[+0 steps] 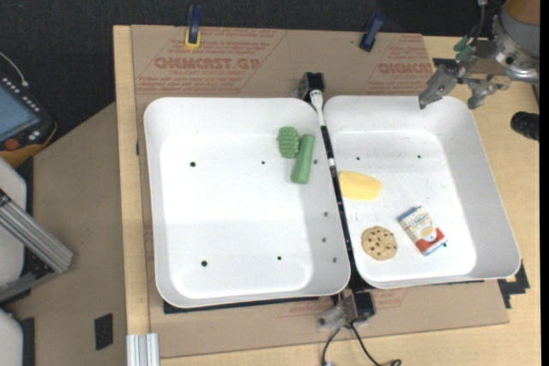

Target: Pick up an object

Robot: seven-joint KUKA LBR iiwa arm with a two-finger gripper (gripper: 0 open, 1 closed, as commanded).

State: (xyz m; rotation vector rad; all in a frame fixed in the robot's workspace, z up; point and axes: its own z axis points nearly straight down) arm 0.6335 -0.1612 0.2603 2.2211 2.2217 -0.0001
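The arm (519, 21) runs off the right edge, and the small carton's (422, 230) print is illegible.

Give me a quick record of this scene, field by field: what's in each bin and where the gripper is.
left bin: green brush-like toy, lying near the bin's right wall
right bin: yellow banana-like piece, cookie, small carton
gripper: above the right bin's far edge, fingers spread apart, nothing between them
arm: reaches in from the upper right
task state: no object picked up yet
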